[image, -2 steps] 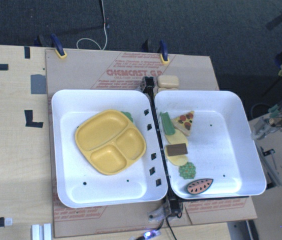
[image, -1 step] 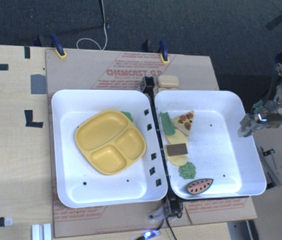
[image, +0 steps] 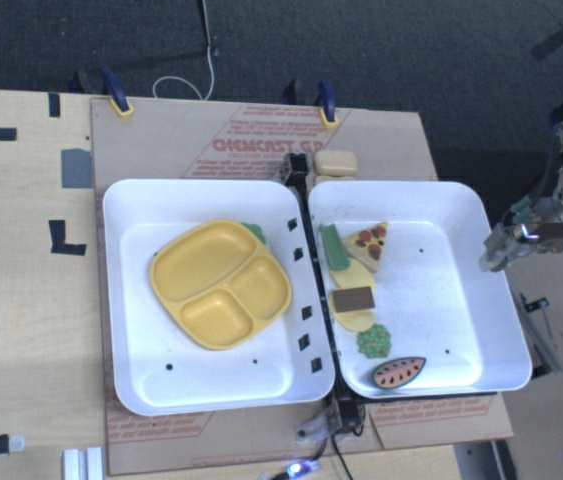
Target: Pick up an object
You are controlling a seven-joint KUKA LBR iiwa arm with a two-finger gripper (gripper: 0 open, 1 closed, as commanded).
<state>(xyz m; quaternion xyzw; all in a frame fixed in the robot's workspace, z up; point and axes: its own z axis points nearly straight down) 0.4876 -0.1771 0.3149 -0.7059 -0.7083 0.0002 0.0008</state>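
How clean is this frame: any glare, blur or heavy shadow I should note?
In the camera view, lighting is even and soft; the white bins are bright but not blown out, the yellow tray and pizza slice look sharp; the arm at the right edge is smeared and indistinct; a small glint sits at the bottom edge.

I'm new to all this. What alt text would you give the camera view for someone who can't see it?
Two shallow white bins sit side by side on a bench: the left bin holds a yellow divided plate, the right bin holds toy food along its left side, including a pizza slice and a watermelon slice. The robot arm's tool is at the right bin's right edge.
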